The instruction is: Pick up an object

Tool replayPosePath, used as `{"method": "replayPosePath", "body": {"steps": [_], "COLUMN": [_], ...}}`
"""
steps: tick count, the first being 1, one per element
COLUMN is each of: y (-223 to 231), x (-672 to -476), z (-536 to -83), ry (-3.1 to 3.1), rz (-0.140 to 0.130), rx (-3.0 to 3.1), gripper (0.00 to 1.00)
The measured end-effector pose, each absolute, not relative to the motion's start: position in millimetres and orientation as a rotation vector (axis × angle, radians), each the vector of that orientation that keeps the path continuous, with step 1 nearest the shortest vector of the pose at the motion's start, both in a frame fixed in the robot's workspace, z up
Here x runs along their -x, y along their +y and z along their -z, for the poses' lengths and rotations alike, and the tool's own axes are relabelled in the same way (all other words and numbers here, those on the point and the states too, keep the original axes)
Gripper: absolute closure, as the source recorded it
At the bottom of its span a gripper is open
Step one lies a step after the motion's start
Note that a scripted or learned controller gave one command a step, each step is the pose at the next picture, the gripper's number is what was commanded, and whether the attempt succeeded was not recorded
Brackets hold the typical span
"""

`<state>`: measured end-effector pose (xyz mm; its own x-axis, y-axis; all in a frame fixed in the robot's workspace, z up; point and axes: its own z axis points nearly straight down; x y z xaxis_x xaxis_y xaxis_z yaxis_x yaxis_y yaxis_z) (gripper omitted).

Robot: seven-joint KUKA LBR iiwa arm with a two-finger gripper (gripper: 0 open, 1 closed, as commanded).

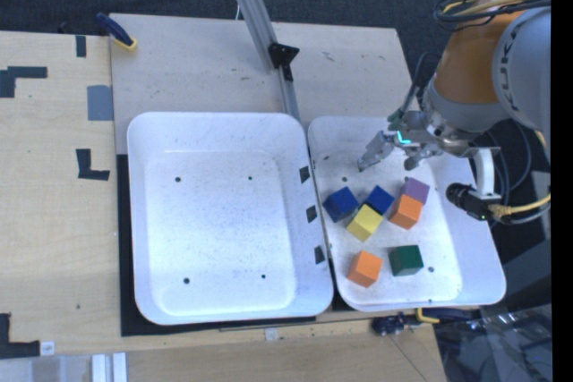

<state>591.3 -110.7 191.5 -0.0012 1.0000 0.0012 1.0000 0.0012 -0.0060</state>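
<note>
Seven blocks lie below the jaws.

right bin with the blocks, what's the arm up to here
The arm's end effector hovers over the upper part of the right bin, above a cluster of small blocks. It holds nothing. Just below it lie a purple block, two orange blocks, two blue ones, a yellow one and a green one.

Even bright light, slightly soft focus
</note>
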Motion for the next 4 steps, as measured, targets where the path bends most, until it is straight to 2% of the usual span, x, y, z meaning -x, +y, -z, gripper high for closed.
{"method": "replayPosePath", "body": {"steps": [1, 2, 3, 4], "y": [-110.9, -106.7, -105.4, -105.4], "x": [-592.3, -581.4, -585.1, -581.6], "z": [-194.0, -138.0, -109.7, -114.3], "ry": [-2.223, -2.22, -2.231, -2.223], "rz": [-0.001, -0.008, 0.01, -0.002], "rx": [2.218, 2.216, 2.222, 2.216], "gripper": [0.0, 0.0, 0.0, 1.0]}}
